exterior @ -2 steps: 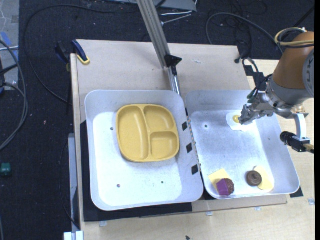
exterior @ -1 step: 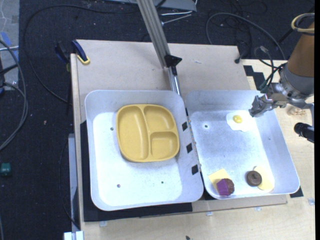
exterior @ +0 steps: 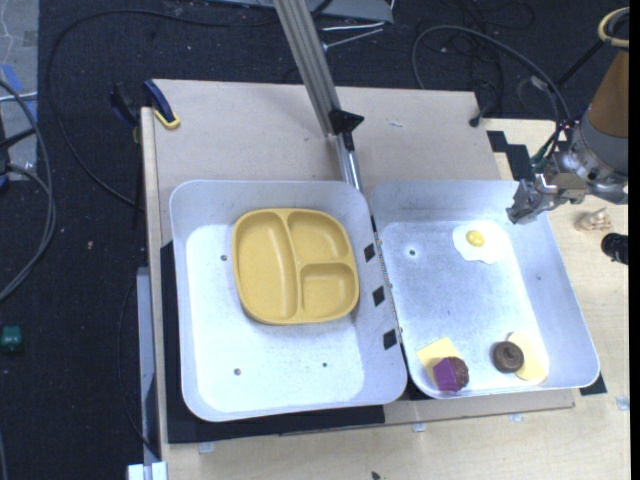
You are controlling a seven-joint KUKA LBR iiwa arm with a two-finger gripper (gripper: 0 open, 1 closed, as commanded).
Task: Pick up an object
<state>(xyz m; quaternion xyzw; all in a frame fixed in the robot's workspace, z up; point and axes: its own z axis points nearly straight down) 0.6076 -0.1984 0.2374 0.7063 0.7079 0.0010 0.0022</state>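
Wooden counter carries two white bins. Nearest in the right bin: purple ball, brown disc; farther — toy fried egg. Left bin holds a yellow divided plate. End effector over the right bin's far rim — grip state cannot be told.

Left bin holds a yellow divided tray. Right bin holds a fried egg. Gripper hangs above its far rim.
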